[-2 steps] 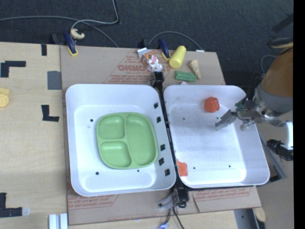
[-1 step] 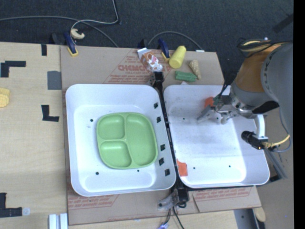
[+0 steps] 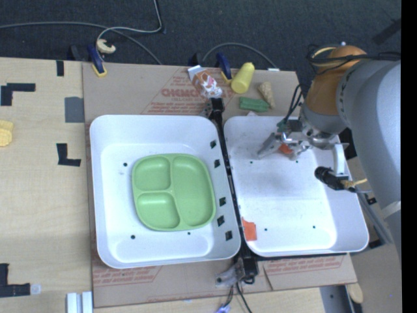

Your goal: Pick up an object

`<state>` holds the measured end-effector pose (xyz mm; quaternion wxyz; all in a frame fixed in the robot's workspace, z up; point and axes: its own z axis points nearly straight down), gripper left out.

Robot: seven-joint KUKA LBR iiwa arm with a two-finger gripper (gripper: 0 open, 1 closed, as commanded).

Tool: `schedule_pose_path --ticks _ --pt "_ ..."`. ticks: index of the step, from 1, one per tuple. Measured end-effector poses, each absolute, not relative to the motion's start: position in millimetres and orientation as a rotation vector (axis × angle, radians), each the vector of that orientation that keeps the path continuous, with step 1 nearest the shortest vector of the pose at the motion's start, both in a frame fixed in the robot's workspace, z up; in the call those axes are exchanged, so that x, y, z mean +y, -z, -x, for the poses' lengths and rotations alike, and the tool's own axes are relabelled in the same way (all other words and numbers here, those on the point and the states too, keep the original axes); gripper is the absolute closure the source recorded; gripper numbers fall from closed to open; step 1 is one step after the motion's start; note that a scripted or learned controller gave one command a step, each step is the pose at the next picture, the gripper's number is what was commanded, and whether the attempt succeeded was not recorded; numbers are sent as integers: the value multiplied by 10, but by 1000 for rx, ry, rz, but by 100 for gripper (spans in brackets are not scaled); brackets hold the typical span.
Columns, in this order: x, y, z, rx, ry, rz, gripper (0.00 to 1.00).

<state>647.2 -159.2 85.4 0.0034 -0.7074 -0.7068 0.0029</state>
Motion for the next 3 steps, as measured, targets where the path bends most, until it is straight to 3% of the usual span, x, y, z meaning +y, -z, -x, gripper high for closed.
schedule_pose_path --ticks 1,2,3 --pt "-1851 -865 -6695 -2227 1 2222 0" --pt "-1299 -857 -6692 -2225 2 2220 0" --pt "-1306 -958 -6693 -2227 -2 2220 100"
